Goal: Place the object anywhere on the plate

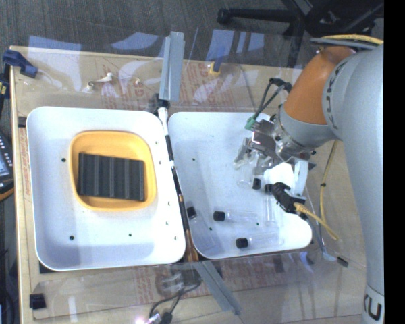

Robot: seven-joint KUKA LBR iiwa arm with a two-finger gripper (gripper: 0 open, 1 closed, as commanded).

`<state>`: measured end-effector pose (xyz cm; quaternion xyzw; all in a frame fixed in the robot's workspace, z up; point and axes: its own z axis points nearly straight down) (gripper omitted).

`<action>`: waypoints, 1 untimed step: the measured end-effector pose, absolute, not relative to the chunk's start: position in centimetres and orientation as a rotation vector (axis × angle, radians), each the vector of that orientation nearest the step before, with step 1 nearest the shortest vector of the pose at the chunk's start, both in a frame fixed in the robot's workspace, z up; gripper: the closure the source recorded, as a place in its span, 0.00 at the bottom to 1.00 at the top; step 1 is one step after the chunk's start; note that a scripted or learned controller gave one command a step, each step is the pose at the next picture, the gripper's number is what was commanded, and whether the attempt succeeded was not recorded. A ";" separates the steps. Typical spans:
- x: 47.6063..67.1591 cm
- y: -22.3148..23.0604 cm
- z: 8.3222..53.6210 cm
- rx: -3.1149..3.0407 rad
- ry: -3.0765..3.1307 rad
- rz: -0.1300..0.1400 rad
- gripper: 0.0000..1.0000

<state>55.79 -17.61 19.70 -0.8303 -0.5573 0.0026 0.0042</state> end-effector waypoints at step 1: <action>54.5 -12.8 17.3 -2.362 -2.059 0.009 1.00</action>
